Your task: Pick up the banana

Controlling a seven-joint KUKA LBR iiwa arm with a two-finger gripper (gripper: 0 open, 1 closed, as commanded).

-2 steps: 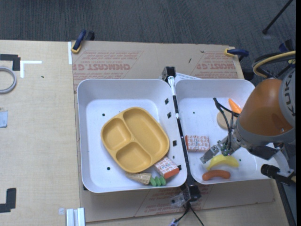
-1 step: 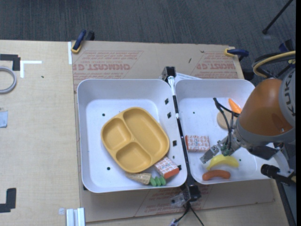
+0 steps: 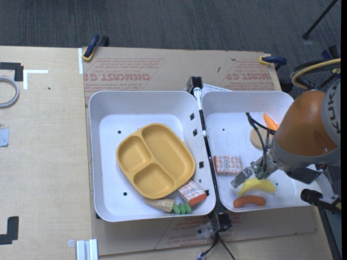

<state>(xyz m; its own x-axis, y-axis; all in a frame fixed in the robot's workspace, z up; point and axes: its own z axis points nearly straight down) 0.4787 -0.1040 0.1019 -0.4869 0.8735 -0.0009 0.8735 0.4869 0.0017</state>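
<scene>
Banana [image 3: 259, 186] lying flat at 5 o'clock of right bin [image 3: 230, 103], hot dog [image 3: 249, 201] just beside at 6; gripper [image 3: 247, 176] low at banana's 10 o'clock end for grasp, spread or pinching: cannot tell.

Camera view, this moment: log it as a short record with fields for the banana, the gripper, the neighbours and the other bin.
banana: lying in the right bin, near its front edge
gripper: low over the banana's left end; grip not confirmed
neighbours: red sausage in front of the banana, small printed box to its left
left bin: holds a yellow divided plate and small food items along the front
</scene>
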